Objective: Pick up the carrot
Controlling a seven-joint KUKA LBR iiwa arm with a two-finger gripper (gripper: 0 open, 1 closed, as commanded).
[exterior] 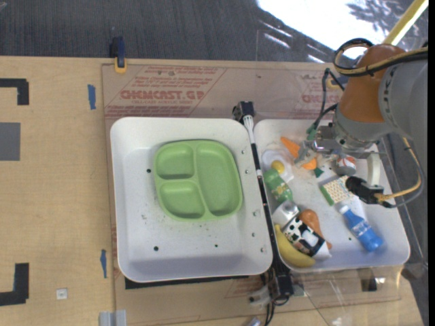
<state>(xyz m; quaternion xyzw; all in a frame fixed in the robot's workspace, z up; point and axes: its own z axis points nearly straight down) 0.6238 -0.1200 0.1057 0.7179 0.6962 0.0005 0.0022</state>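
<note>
The carrot [291, 145] is a small orange piece lying in the right bin [397, 246], near its far left corner. My gripper [317, 148] hangs low over the bin just to the carrot's right, below the orange wrist band [363, 94]. The gripper's body covers the spot next to the carrot, and another bit of orange [308, 162] shows just under it. From here I cannot make out whether anything is held.
The right bin also holds a green bottle [277, 182], a checkered green pad [334, 190], a blue bottle [360, 229], a cow-patterned toy [300, 233] and a banana [296, 255]. A green divided plate [197, 178] sits in the left bin [129, 202].
</note>
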